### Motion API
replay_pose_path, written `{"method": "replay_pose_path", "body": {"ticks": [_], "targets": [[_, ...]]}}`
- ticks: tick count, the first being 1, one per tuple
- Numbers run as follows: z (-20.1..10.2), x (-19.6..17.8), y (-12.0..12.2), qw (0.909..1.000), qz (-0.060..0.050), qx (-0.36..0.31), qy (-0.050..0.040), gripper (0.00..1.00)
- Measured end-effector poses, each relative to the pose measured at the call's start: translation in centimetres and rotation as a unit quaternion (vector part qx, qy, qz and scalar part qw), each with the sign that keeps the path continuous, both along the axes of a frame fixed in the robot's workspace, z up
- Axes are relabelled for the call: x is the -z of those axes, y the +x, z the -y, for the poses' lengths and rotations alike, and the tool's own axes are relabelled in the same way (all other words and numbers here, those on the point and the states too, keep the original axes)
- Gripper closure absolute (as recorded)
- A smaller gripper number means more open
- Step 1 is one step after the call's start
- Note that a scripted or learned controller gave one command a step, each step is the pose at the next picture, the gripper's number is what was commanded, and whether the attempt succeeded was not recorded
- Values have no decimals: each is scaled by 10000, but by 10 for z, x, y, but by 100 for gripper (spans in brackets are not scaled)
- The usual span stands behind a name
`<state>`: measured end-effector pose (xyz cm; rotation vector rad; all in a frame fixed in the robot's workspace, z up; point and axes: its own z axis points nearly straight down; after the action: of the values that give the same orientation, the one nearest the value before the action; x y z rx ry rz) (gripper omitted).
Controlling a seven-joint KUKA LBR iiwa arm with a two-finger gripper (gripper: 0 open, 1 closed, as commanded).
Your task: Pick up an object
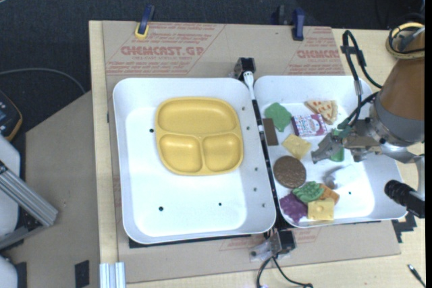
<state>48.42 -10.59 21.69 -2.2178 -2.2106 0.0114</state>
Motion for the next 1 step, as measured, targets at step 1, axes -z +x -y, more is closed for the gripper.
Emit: {"method": "replay_pose_path", "body": {"ticks": [1], "targets": [[0, -6, 3, 10000, 63, -15, -10, 0]]}}
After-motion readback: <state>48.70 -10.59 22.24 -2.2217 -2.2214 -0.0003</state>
